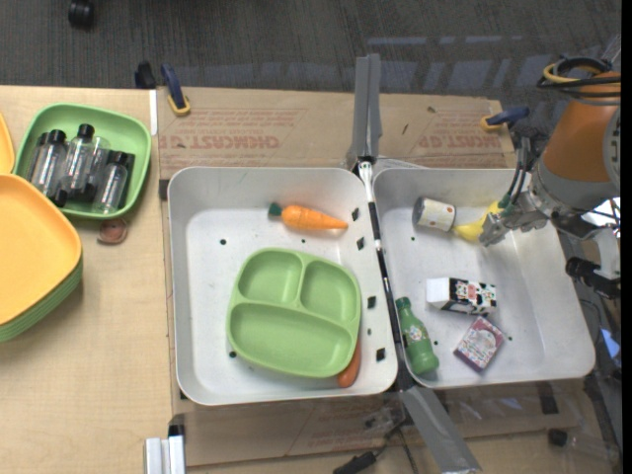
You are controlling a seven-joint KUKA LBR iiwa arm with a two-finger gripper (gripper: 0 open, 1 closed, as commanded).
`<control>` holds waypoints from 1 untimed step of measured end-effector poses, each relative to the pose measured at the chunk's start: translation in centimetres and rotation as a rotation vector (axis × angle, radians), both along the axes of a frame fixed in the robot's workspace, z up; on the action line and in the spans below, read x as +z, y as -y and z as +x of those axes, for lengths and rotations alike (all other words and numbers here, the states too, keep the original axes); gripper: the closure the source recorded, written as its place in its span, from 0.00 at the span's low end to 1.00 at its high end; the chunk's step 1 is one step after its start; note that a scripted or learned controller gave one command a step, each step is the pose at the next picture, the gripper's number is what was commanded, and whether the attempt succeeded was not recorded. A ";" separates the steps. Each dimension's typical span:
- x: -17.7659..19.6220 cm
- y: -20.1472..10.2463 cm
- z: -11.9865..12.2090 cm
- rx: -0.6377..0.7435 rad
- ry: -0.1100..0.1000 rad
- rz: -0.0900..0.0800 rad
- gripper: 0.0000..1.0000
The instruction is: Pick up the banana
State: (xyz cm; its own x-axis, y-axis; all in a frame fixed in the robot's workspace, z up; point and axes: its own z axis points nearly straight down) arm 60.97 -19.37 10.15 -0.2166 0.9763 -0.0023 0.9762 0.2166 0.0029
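Camera view, read from the left: stacked orange plates (35,255) are seen at the edge of the surface (89,393), and behind them a green tray (133,136) is loaded with small dark-capped bottles (79,166). The left white bin (188,265) is occupied by a green divided plate (296,309); a toy carrot (308,219) is laid near the bin's far wall, and a second orange piece (349,373) is tucked under the plate's near right edge. In the right white bin (553,344), a green bottle (416,338) is laid along the left wall, a black-and-white patterned carton (462,294) is placed near the middle, and a purple packet (480,344) is set just in front of it. A white can (434,214) is tipped on its side near the far wall. The banana (473,227) is found just beside the can, at the far right of this bin. The hand (497,229) is lowered against the banana's right end; whether it is open or closed cannot be told.
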 end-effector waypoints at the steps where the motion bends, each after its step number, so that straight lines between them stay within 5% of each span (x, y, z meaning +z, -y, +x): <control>1: -1.1 -6.1 -2.9 -0.079 -0.005 0.002 1.00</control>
State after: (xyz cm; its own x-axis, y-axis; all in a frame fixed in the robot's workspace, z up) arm 58.03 -13.25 9.09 -0.1386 0.9904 0.0004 0.9903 0.1386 -0.0019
